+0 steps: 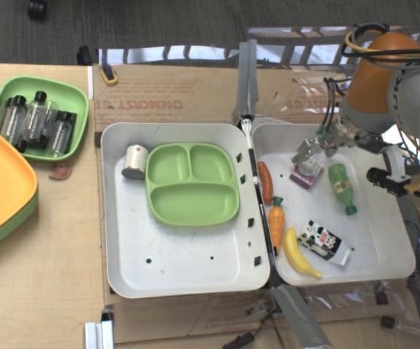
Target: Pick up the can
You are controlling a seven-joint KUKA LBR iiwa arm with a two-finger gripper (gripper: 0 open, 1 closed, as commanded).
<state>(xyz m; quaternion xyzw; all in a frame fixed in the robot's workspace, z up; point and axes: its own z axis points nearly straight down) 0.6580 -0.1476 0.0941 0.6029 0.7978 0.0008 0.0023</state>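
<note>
Nearest the camera, a yellow banana point(297, 251) lies along the front edge of the right bin point(384, 267), its curve pointing toward the bin's front left corner.

The can point(134, 161), a small silvery cylinder, lies on its side in the left bin point(123, 260), near that bin's back left corner. It rests just beside the left rim of a green divided plate point(192, 184), apparently touching it. The plate fills the middle and back of the left bin.

Across the divider, in the right bin, a reddish sausage point(266, 180) lies along the left wall, with an orange carrot point(276, 222) just in front of it. A black-and-white carton point(320, 240) sits just right of the banana. A green bottle point(341, 187) lies on its side farther back, and a small purple packet point(306, 173) lies to its left.

The gripper point(312, 151) hangs over the back of the right bin, directly above the purple packet and well apart from the can. Whether it is open or closed cannot be made out, and nothing can be seen held in it. The grey arm point(406, 100) with its orange band enters from the right.

On the bench to the left of the bins, a green tray point(72, 100) holds several clear bottles point(35, 122), and a stack of orange plates point(3, 195) sits in front of it.
</note>
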